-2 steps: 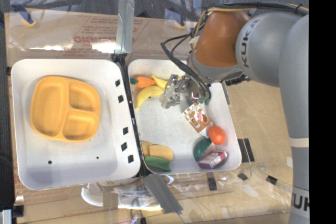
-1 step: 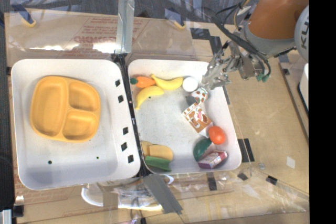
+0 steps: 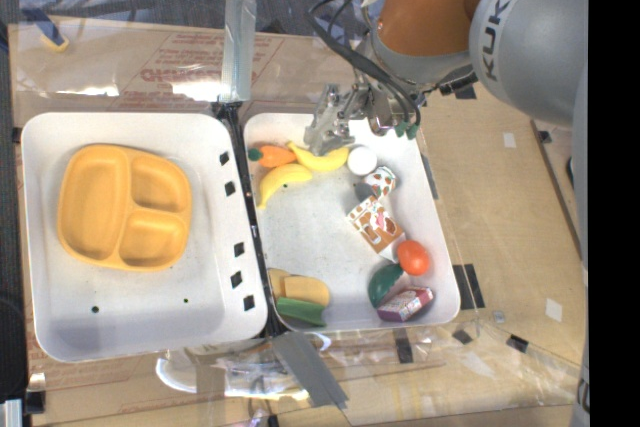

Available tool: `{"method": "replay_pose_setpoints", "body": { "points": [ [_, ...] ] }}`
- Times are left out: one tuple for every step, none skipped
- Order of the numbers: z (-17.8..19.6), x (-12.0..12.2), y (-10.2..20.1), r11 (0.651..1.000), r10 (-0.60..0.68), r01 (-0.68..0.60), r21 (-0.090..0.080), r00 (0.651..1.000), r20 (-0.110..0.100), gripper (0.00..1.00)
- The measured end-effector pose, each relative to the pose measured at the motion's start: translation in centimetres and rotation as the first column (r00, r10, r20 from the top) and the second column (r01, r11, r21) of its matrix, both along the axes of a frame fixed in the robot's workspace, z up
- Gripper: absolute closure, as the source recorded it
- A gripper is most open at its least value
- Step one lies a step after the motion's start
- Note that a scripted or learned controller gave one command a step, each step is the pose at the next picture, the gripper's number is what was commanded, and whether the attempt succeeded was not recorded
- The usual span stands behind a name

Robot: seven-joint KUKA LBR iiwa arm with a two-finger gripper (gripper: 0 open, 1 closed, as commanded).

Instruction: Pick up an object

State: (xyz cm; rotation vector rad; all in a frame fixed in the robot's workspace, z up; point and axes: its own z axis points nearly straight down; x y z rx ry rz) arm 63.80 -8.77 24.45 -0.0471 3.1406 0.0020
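Observation:
The right bin (image 3: 330, 320) holds several toy foods. Two yellow bananas (image 3: 283, 180) lie at its upper left beside an orange carrot (image 3: 270, 155). A white round lid (image 3: 361, 159) and a patterned cup (image 3: 380, 182) sit just right of them, with a patterned carton (image 3: 375, 225) below. My gripper (image 3: 328, 123) hangs at the bin's far edge, just above the upper banana (image 3: 322, 159). Nothing shows held in it.
An orange-red tomato (image 3: 413, 257), a green item (image 3: 383, 283) and a pink box (image 3: 405, 303) crowd the near right corner. A yellow block (image 3: 303, 290) and a green pepper (image 3: 300, 311) lie near left. The left bin (image 3: 60, 330) holds a yellow divided plate (image 3: 125, 207).

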Motion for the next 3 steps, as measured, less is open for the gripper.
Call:
{"method": "replay_pose_setpoints", "body": {
  "points": [
    [6.3,2.0,-3.7,0.993,-0.115,0.115,-0.004,0.993,0.003,1.00],
    [-12.7,-0.3,-3.1,0.999,0.033,-0.033,0.001,0.999,-0.011,1.00],
    [3.3,2.1,-4.6,0.908,0.420,-0.420,-0.004,0.908,0.004,1.00]
  ]
}}
